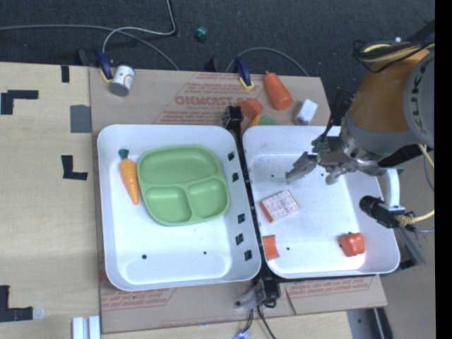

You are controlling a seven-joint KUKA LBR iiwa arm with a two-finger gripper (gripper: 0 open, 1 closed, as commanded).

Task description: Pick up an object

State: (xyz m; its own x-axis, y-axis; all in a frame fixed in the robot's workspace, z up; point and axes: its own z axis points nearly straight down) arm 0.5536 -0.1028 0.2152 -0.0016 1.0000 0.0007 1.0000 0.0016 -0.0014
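I found the gripper (316,168) spread open, empty, poised above the red-and-white packet (280,205), presumably for descent.

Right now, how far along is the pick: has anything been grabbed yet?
Nothing looks picked yet. The end effector hangs open over the right white bin with nothing between its fingers. The small red-and-white patterned packet lies on the bin floor just below it, apparently the nearest candidate. Left to do: descend, close on an object, lift.
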